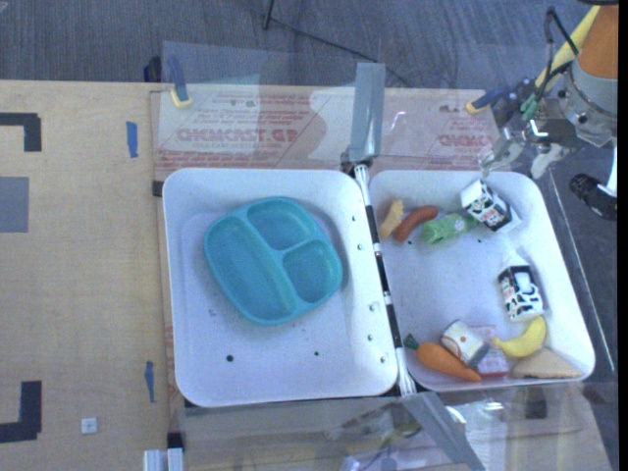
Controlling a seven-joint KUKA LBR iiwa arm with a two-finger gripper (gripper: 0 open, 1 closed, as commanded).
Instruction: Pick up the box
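- White right bin (461, 283) on the wooden bench (69, 263) is holding the box (485, 206), which is lying tilted near the far wall.
- The gripper (496, 168) is hovering just above it; I cannot tell whether it is parted or closed.
- I am worrying that the box will skid into the wall, or that the lookalike carton (520, 292) will draw the grab.
- Grey carpet is showing beyond.

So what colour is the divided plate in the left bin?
The divided plate is turquoise blue all over, seen plainly in the camera view.
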